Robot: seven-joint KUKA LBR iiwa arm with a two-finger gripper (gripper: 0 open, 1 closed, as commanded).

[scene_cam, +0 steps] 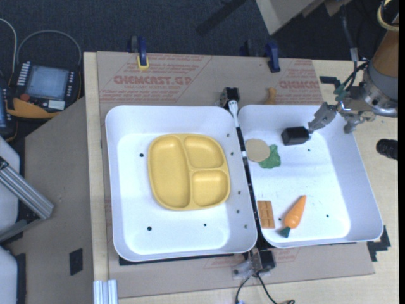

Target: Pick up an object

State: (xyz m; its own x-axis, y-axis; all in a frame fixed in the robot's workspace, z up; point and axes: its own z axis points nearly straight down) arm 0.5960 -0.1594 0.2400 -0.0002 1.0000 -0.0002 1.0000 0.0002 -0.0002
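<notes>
With its fingers spread apart and holding nothing, the hand (331,118) hovers over the right bin's (354,170) far edge beside the black block (295,135), which could skid away if nudged sideways.

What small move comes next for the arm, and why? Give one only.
Probably lower the gripper a little toward the black block. The gripper hangs over the far right corner of the right bin, open and holding nothing, with one finger just beside the block. The carrot and the green piece lie farther away.
</notes>
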